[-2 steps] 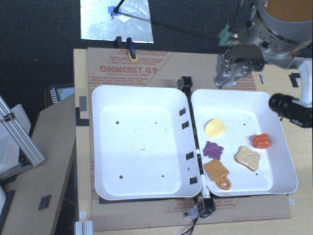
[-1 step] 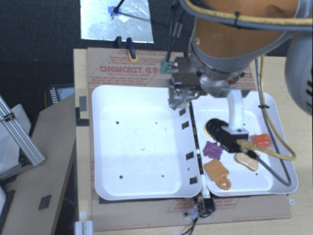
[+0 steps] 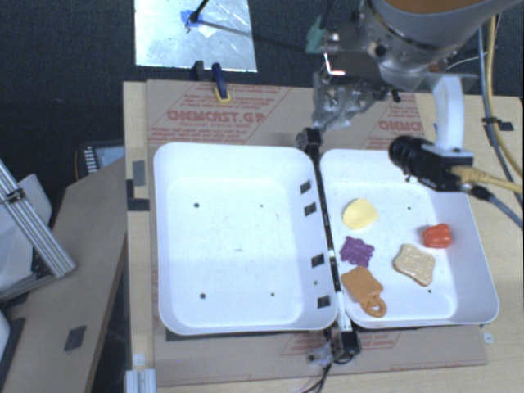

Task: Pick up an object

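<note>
The approach has not begun: the jaws hang above the table's far edge, their state impossible to tell. Yellow piece, purple piece, toast and tomato lie in the right bin; next, descend over one.

Two shallow white bins, the left bin and the right bin, sit side by side on a brown cardboard sheet on the surface, with a shiny foil square lying beyond them on dark carpet.
</note>
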You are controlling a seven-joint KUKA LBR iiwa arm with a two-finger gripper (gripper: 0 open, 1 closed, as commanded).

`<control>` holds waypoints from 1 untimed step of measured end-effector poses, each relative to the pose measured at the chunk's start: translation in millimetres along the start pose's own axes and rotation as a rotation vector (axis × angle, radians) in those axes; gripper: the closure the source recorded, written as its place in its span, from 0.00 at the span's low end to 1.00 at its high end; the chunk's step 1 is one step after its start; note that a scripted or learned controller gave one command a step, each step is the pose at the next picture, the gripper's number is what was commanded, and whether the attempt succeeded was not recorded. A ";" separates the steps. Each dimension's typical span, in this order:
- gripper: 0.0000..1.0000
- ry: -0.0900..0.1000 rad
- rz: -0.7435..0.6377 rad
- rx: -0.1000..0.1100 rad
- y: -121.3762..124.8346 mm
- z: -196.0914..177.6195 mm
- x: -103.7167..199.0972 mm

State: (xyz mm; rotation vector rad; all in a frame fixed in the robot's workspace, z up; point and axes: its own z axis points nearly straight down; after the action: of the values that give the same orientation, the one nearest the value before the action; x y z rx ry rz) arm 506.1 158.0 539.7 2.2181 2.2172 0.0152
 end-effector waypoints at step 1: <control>1.00 -0.001 -0.011 0.012 -21.5 24.8 67.7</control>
State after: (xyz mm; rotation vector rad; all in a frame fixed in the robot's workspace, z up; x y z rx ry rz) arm 484.8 225.8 514.9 2.2108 2.2350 0.0012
